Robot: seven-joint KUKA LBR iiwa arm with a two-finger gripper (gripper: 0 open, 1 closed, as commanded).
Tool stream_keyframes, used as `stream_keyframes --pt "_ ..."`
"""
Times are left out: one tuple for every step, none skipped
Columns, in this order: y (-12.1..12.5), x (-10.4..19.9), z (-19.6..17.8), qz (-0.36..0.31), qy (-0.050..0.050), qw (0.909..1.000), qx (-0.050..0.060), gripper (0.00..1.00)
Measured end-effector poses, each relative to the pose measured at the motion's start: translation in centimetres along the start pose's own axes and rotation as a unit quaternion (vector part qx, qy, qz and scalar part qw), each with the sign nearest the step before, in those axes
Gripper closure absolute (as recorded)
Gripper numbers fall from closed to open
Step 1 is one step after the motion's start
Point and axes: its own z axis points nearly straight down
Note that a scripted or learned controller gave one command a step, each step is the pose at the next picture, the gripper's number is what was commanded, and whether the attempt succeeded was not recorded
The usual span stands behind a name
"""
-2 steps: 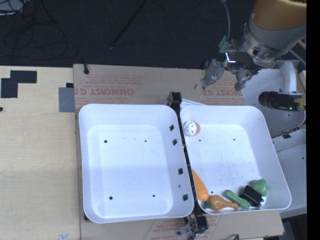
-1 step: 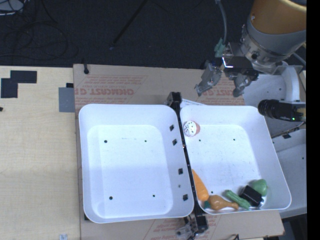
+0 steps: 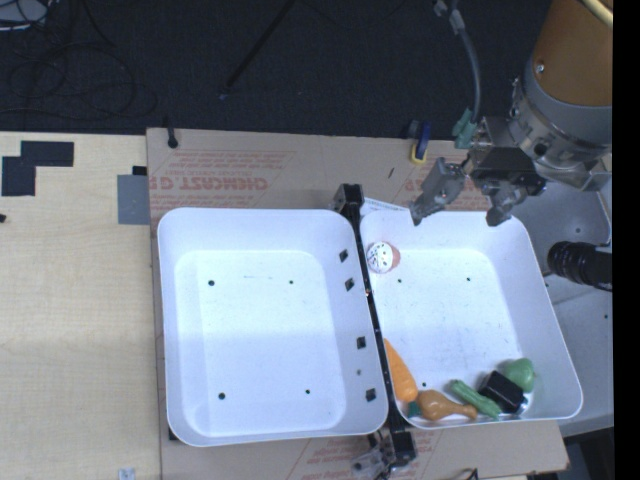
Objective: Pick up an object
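Nearest the camera, a small heap of toys sits in the front corner of the right bin (image 3: 530, 268): an orange carrot (image 3: 399, 368) lies along the divider wall, a tan, pear-like piece (image 3: 440, 405) rests beside it, and a green pod (image 3: 475, 397), a black block (image 3: 503, 391) and a green rounded lump (image 3: 518, 372) crowd together against the front right corner. Farther back in the same bin, a white ball with an orange patch (image 3: 381, 257) sits alone close to the divider, near the far left corner. The left bin (image 3: 180, 268) lies alongside on the table (image 3: 70, 298). Beyond, the tool (image 3: 462, 208) hangs over the far rim of the right bin, its two fingers spread apart and gripping nothing. The ball lies just in front and to the left of it; the heap of toys lies well apart, at the opposite end.
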Motion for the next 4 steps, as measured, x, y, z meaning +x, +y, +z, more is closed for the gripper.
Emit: stream_keyframes --pt "-0.8 7.1 -5.6 0.0 -0.001 1.0 0.002 0.0" --pt "-2.8 12.6 -5.5 -0.002 -0.001 1.0 0.003 0.0" --pt "-2.7 12.5 -6.5 -0.003 -0.002 1.0 0.004 1.0" --pt "-2.8 21.1 -5.4 -0.004 -0.001 1.0 0.003 1.0"
